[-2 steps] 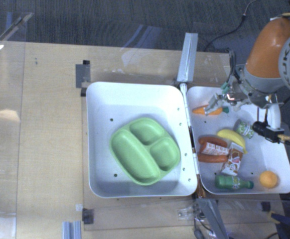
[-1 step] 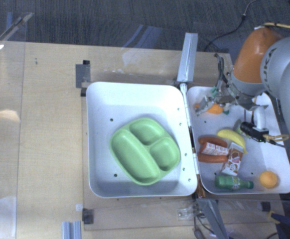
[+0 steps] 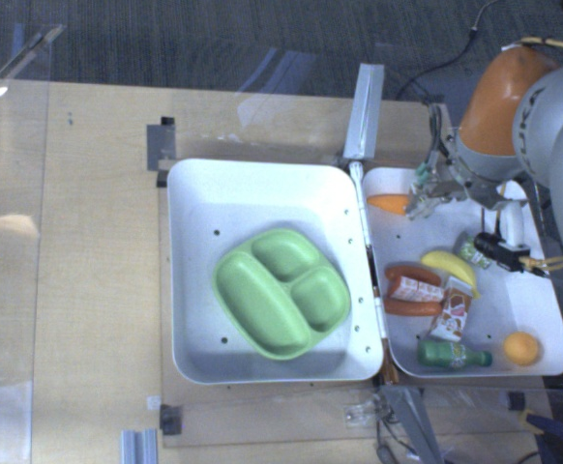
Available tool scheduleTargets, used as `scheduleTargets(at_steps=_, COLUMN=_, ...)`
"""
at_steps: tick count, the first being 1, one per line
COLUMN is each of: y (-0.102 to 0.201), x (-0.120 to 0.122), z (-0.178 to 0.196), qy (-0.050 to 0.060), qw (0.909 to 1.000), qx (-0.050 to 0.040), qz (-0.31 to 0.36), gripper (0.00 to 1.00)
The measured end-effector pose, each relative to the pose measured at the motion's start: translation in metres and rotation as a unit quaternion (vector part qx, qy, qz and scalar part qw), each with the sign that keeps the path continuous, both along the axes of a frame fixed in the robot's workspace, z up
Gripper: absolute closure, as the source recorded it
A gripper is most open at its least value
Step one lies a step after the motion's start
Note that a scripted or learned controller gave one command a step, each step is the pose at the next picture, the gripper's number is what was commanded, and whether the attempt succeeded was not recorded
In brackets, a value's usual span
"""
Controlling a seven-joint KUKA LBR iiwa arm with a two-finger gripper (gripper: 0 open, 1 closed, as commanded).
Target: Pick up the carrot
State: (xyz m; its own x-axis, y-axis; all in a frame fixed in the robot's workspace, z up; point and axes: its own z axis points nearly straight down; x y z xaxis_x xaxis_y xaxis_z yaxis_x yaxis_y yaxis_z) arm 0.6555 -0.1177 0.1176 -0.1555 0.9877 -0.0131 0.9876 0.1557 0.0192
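One gripper (image 3: pixel 423 204) hovers just right of the carrot (image 3: pixel 389 203), near the right bin's (image 3: pixel 552 303) far-left corner, finger spacing unclear.

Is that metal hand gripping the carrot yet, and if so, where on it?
Cannot be told. The hand sits right at the carrot's right end in the right bin, too blurred to show a grip.

The orange carrot (image 3: pixel 389 203) lies flat at the right bin's upper-left corner, partly hidden.

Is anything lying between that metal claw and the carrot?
No. In the camera view the gripper sits right beside the carrot, with just a sliver of bare white bin floor between.
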Motion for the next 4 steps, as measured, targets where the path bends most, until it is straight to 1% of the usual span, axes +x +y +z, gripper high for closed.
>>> scheduleTargets(at_steps=1, y=0.002, x=0.003, z=0.002, qy=-0.006, qw=1.0, qx=0.0002, qz=0.001, gripper=0.0)
scheduleTargets(at_steps=2, y=0.018, x=0.014, z=-0.021, qy=0.011, qw=0.9929, qx=-0.0016, qz=0.119, gripper=0.0)
scheduleTargets(at_steps=3, y=0.011, x=0.016, z=-0.009, qy=0.007, qw=0.993, qx=-0.0075, qz=0.118, gripper=1.0)
scheduleTargets(at_steps=4, y=0.072, x=0.015, z=0.092, qy=0.006, qw=0.9942, qx=0.0035, qz=0.107, gripper=1.0)
